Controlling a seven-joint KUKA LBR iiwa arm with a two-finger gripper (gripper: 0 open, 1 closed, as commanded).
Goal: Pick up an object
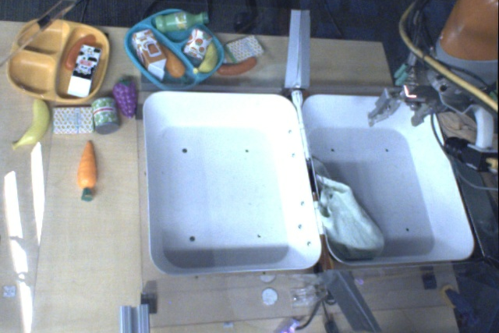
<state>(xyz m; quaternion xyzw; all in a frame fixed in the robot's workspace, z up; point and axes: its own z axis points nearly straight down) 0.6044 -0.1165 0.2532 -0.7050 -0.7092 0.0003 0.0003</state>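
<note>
A crumpled pale green-white cloth [348,216] lies in the near left corner of the right bin [405,168], against the wall shared with the left bin [226,183]. My gripper [399,115] hangs over the far right edge of the right bin, well up and to the right of the cloth. Its two fingers stand apart, open, with nothing between them. The grey arm with its orange band [472,4] comes in from the upper right.
Left of the bins the wooden bench holds toy food: a yellow tray [31,62], a blue tray [140,39], a banana [33,125], a carrot [86,169], grapes [125,96] and a small can [104,115]. A metal bar [295,51] stands behind the bins. Cables hang at the right.
</note>
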